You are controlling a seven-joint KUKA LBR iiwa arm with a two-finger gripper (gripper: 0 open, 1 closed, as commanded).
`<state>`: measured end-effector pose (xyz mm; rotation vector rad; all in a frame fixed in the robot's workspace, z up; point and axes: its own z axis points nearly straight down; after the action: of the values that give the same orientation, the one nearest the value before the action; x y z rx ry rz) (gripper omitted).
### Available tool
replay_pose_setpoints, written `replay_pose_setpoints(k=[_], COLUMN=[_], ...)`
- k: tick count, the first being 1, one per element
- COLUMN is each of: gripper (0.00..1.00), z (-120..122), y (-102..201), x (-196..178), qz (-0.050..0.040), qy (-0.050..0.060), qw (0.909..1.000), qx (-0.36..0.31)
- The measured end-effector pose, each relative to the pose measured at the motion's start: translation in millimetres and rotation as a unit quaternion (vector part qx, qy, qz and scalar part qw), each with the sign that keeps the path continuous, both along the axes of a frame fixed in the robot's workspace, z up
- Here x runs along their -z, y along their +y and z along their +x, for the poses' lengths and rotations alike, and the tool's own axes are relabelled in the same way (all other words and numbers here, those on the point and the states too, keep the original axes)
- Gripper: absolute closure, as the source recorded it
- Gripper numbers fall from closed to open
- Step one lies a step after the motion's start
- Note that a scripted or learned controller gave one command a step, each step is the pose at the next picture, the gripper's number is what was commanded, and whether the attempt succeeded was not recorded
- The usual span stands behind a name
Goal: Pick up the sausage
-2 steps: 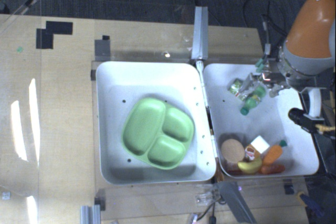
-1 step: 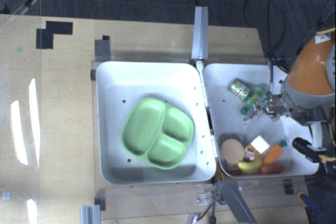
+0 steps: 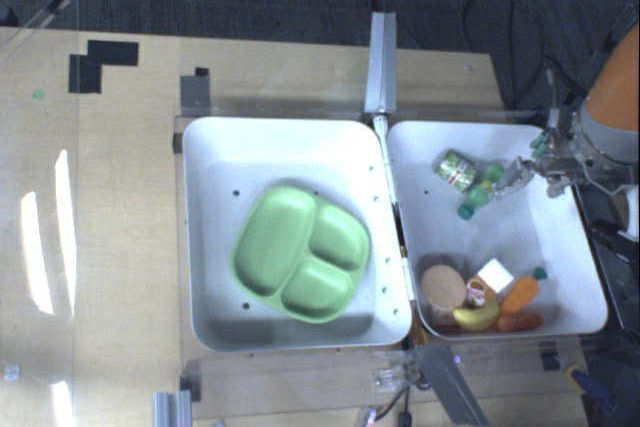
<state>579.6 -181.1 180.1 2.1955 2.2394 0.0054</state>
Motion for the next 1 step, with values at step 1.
replay_pose_setpoints(k=[1], gripper=[1.00], z=[2.2], y=[1.2], x=[-11.9], qz=[-0.0003], qy=[-0.003], qw=[1.0000], qx=[-0.002])
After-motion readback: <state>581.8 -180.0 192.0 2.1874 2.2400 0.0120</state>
